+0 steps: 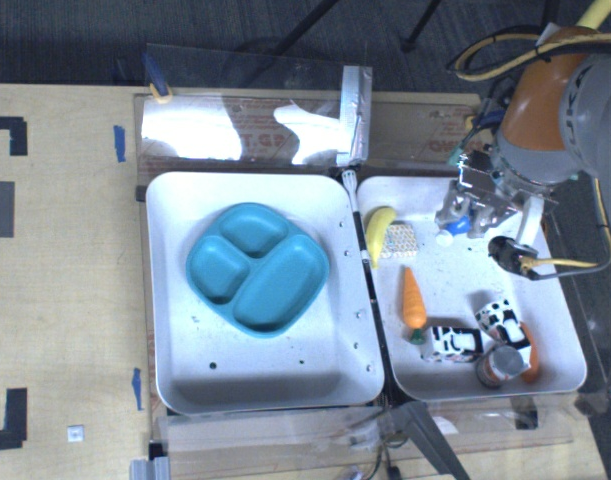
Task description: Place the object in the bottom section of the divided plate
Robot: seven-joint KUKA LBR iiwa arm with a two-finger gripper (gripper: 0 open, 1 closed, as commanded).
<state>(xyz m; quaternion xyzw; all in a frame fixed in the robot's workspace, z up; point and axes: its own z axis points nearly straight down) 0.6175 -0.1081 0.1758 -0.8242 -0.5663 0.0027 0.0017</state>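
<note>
A blue divided plate (pixel 257 266) lies in the middle of the left bin (pixel 175 368), with nothing in its three sections. My gripper (pixel 463 218) hangs over the upper part of the right bin (pixel 565 318), to the right of a yellow banana (pixel 379 230). An orange carrot (pixel 413 299) lies below the banana. Nothing shows between the gripper's tips from this angle.
At the right bin's lower end sit two black-and-white cow toys (pixel 453 340) (pixel 501 319) and a small can (pixel 499 366). A small speckled pad (pixel 401 238) lies next to the banana. Cables (pixel 495 50) loop above the arm's wrist. A metal divider (pixel 355 118) stands behind the bins.
</note>
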